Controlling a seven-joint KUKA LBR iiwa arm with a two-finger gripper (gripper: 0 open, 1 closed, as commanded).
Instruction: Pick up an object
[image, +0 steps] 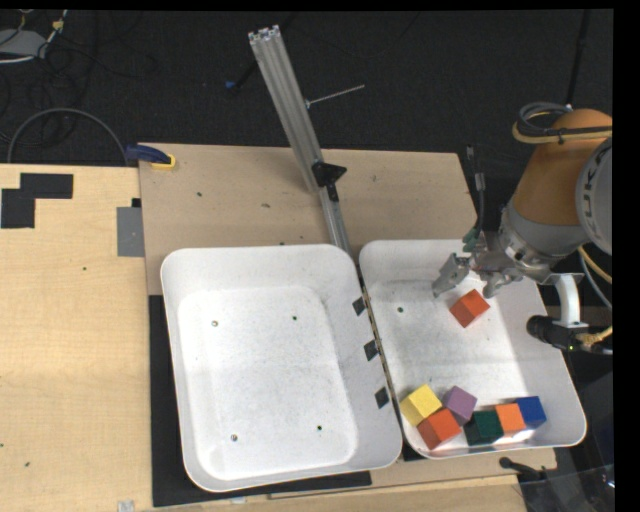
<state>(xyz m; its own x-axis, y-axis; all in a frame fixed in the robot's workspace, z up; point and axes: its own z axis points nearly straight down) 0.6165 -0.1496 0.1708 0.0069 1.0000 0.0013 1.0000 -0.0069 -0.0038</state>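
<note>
My gripper (468, 287) hangs over the upper middle of the right bin (540, 360), its two fingers spread apart. A red-orange cube (468, 308) sits turned at an angle just below and between the fingertips, and neither finger visibly touches it. Along the right bin's front edge lies a cluster of cubes: yellow (422, 402), purple (460, 402), red (438, 428), dark green (484, 427), orange (511, 417) and blue (532, 410).
The left bin (200, 300) lies beside the right one, with black clips (370, 350) along the shared rim. A slanted aluminium rail (300, 130) rises behind the bins. Wooden bench surface surrounds both bins.
</note>
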